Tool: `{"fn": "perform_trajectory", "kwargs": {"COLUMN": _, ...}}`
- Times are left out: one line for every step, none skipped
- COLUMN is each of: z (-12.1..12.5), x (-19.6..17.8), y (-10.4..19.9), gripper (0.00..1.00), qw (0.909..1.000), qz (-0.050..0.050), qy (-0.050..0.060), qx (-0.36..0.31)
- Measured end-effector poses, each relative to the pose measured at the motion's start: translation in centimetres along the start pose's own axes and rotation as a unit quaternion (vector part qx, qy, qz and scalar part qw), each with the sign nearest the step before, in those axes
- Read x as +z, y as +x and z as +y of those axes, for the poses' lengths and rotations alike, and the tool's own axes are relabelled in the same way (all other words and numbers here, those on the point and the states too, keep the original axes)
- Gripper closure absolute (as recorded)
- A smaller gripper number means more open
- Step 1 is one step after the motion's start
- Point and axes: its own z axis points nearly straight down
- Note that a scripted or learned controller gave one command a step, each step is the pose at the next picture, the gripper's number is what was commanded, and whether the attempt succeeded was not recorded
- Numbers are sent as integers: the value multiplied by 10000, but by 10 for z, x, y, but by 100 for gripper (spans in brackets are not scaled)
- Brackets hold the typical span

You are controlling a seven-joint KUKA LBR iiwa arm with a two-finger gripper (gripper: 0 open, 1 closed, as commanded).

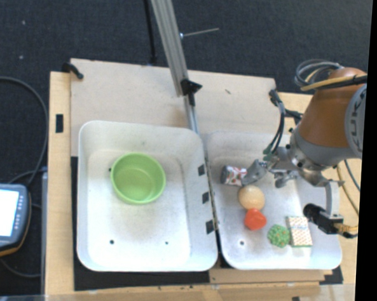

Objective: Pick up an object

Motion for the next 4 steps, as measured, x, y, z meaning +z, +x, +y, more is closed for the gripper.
{"fn": "perform_trajectory", "kwargs": {"z": 0, "x": 0, "y": 0, "gripper": 0, "qw": 10000, "qz": -1, "qy": -3, "qx": 7}}
{"fn": "perform_trajectory", "kwargs": {"z": 1, "x": 62, "y": -5, "gripper": 0, "qw": 10000, "qz": -9, "qy": 31, "qx": 13}}
{"fn": "perform_trajectory", "kwargs": {"z": 4, "x": 107, "y": -10, "gripper": 0, "qw": 10000, "qz": -48, "qy": -46, "qx": 24}}
{"fn": "perform_trajectory", "kwargs": {"z": 5, "x": 93, "y": -11, "gripper": 100, "qw": 10000, "qz": -40, "qy": -72, "qx": 54}}
